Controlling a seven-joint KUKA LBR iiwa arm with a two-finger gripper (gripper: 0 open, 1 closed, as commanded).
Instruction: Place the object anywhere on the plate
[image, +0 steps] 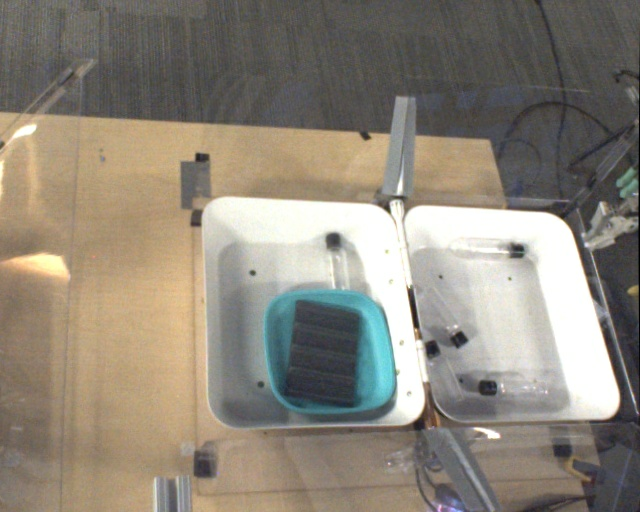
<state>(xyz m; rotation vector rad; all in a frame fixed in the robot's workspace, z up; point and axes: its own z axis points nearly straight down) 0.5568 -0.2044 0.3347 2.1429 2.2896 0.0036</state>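
Crowding the teal plate (378, 345) (left bin (225, 300)): dark ridged block (324, 352), clear tube (338, 258) just behind; pincer state untellable.

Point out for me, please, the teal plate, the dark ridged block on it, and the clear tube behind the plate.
teal plate (377, 345): camera view, on its bare right rim.
dark ridged block (324, 352): camera view, on the middle of its top face.
clear tube (337, 260): camera view, on its transparent body.

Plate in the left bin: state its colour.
The plate is teal, under a dark grey ridged block, as seen in the camera view.
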